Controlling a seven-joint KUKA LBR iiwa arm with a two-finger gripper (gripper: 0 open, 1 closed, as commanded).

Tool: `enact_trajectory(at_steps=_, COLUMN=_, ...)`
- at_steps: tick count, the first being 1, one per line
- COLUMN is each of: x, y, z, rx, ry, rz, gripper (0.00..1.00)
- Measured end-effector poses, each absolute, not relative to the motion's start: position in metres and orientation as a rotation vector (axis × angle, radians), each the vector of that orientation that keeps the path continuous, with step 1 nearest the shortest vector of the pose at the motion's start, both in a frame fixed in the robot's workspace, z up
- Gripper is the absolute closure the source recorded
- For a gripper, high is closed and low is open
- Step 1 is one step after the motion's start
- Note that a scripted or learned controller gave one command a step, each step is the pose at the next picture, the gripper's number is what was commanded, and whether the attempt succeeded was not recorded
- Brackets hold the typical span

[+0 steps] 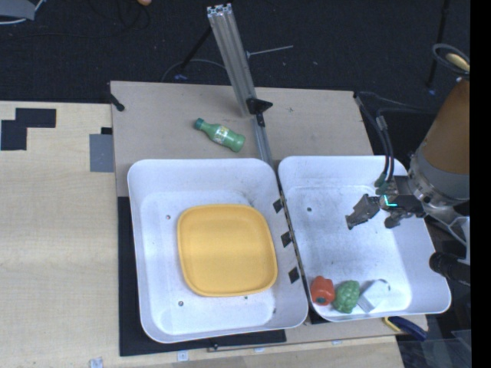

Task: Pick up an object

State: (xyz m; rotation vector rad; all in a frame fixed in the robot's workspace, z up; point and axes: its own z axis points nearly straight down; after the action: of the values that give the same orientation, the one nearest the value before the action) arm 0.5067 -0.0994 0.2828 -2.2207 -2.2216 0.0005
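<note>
Toys cluster at the near edge of the right shallow white plastic bin (430,282): a glossy red-orange rounded toy (322,289) touches a knobbly green lump (347,296), and just beside that lies a small pale grey-white piece (374,294) with a flat, angular look. In the left white bin (146,205), touching the right one along a clipped seam, a smooth yellow rounded-square plastic plate (227,249) lies flat near the middle. Farther back over the right bin, the dark two-finger gripper (378,211) hangs from the grey arm's wrist with its fingers (359,215) spread wide and nothing between them, well apart from the toys. Beyond the bins, on the tan desk (314,121), a small green plastic bottle (220,134) lies on its side near a slanted ribbed aluminium bar (233,48).
</note>
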Motion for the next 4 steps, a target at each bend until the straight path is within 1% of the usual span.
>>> enact_trajectory(at_steps=1, x=0.507, y=-0.099, z=0.283, rx=-2.221, ry=-2.222, rz=0.001, gripper=0.00)
enact_trajectory(at_steps=2, x=0.506, y=-0.089, z=0.227, rx=-2.217, ry=-2.220, rz=0.005, gripper=0.00)
enact_trajectory(at_steps=3, x=0.498, y=-0.095, z=0.175, rx=-2.219, ry=-2.219, rz=0.005, gripper=0.00)
enact_trajectory(at_steps=4, x=0.495, y=-0.095, z=0.112, rx=-2.218, ry=-2.218, rz=0.006, gripper=0.00)
